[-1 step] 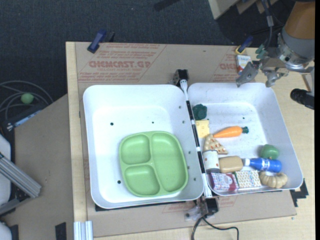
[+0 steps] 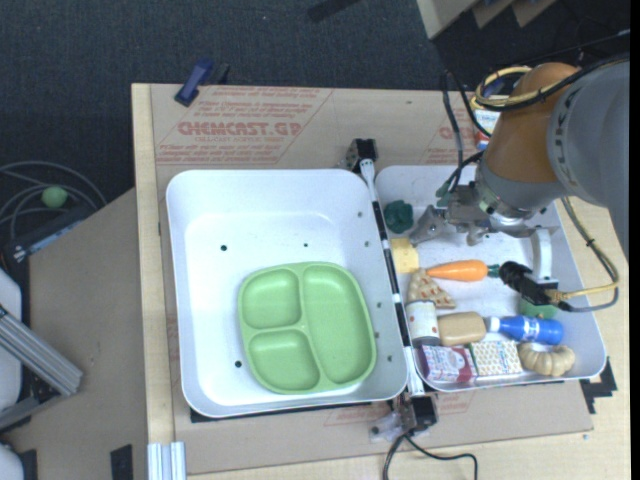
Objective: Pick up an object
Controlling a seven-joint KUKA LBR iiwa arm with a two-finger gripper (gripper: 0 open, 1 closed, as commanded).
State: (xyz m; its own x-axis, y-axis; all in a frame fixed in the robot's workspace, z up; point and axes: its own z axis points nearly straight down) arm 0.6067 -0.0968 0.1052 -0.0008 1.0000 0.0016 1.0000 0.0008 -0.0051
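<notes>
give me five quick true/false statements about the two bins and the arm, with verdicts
1. The green divided plate lies in the left bin. True.
2. The carrot lies in the left bin. False: it lies in the right bin, among the other small items.
3. The gripper is over the right bin. True.
4. The green plate has two compartments. False: it has three.
5. The blue bottle lies at the far end of the right bin. False: it lies near the front end, just above the bagel-like ring.
</notes>
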